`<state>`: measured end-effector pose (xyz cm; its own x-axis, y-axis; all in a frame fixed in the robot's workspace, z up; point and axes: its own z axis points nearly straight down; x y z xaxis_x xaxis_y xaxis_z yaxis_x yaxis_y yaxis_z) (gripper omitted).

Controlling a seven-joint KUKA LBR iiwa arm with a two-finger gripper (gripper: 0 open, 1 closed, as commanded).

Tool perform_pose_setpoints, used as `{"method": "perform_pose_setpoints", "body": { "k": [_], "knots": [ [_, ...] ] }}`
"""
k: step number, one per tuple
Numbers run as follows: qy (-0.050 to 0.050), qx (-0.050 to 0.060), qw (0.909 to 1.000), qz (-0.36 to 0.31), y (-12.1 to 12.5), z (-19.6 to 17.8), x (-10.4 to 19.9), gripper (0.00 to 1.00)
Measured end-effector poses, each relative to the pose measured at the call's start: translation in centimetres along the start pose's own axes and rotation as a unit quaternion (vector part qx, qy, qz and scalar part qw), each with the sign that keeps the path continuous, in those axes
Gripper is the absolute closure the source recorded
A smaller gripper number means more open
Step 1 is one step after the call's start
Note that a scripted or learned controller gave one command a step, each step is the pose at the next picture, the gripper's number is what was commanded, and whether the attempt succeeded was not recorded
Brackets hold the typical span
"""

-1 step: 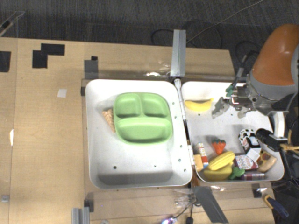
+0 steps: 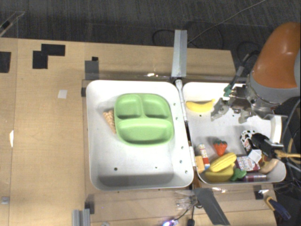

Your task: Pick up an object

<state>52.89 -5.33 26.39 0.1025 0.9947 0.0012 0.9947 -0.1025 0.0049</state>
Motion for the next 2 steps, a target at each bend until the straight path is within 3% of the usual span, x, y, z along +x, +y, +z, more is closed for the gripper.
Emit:
{"method": "perform_pose_setpoints", "body": {
  "k": [1, 2],
  "knots": [
    [0.000, 0.000, 1.0000, 0.001, 0.0, 0.0, 0.0, 0.00],
    [0.000, 0.001, 0.9994, -0.034, 3.8, 8.9, -3.3, 0.00]
  ]
}}
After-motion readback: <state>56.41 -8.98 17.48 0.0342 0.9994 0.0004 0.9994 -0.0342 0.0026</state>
